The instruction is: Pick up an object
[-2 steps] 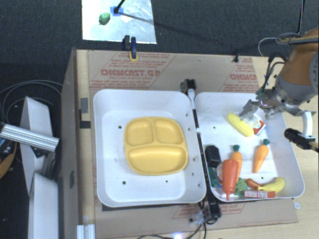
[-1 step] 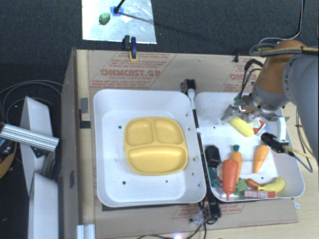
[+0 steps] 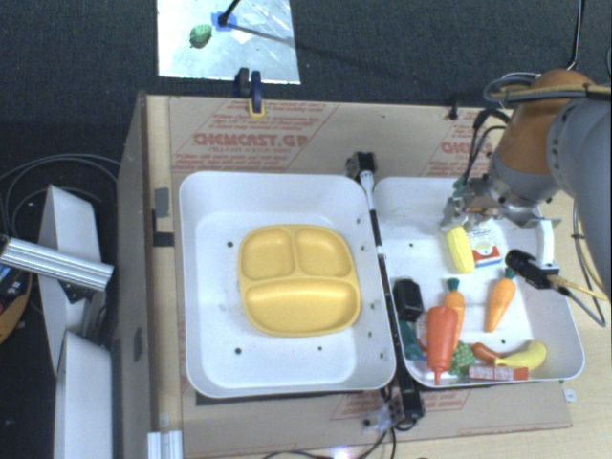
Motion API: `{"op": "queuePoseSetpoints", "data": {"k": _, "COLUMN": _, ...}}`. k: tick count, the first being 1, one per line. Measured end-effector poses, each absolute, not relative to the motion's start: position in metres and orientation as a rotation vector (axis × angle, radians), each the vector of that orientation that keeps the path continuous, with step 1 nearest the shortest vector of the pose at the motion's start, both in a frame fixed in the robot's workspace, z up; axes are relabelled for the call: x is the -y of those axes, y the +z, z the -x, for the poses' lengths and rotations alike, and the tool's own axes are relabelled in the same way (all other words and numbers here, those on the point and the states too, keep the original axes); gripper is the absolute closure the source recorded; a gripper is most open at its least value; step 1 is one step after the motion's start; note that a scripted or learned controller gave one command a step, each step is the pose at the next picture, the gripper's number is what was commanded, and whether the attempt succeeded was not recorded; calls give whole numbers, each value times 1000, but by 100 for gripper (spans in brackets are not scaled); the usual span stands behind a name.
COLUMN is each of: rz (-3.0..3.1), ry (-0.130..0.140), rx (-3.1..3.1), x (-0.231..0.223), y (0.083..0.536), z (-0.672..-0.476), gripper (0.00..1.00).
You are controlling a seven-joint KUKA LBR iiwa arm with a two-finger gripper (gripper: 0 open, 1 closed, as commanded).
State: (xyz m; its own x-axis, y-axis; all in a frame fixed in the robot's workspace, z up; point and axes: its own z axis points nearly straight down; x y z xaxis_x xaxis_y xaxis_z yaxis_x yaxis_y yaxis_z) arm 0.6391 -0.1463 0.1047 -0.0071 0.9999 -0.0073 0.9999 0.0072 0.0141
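My gripper point(image 3: 466, 208) hangs over the back part of the right bin point(image 3: 421, 199), reaching in from the right. Just in front of it and below lies a yellow corn-like piece point(image 3: 460, 249), with a small red and white packet point(image 3: 485, 252) beside it. Nothing shows as held. Further forward lie a small orange carrot point(image 3: 500, 301), a larger orange carrot point(image 3: 442, 335), a black block point(image 3: 408, 298), a yellow banana point(image 3: 525, 357), a red chilli point(image 3: 484, 352) and a green leafy piece point(image 3: 464, 358).
The left bin point(image 3: 210, 208) holds a yellow divided plate point(image 3: 297, 279). A ridge point(image 3: 379, 256) separates the two bins. The toys crowd the right bin's front half, and a flat label point(image 3: 497, 374) lies by its front wall.
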Motion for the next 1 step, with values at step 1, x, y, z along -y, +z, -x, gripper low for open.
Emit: {"op": "queuePoseSetpoints", "data": {"k": 1, "rz": -2215, "ry": 7, "rx": -2226, "x": 28, "y": 185, "z": -616, "gripper": 100}}
